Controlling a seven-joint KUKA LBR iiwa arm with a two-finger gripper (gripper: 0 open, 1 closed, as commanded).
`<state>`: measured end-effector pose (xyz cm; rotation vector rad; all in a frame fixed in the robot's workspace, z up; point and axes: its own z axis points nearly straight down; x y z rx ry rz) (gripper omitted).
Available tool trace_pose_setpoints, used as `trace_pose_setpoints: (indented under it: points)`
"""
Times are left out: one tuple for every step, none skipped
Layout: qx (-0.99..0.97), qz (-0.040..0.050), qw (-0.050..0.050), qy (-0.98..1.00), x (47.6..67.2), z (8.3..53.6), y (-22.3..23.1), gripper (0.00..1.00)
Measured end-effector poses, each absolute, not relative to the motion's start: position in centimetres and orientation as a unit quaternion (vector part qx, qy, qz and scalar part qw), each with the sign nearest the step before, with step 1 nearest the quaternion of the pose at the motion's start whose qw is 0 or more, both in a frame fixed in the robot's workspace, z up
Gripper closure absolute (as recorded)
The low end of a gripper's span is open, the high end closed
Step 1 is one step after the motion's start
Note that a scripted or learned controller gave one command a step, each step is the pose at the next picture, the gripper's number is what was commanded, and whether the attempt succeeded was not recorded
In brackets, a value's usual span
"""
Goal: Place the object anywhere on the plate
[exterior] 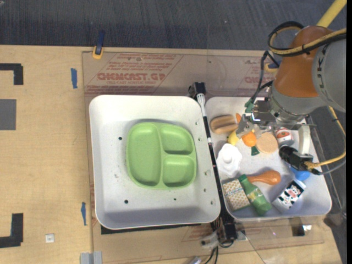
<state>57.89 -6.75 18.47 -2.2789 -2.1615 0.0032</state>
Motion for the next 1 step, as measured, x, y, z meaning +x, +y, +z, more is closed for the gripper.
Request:
trace_pose_setpoints:
  points:
    - [-0.688, 0.0000, 0.002, -0.726, 58.10, 18.44, 1.16, 1.00]
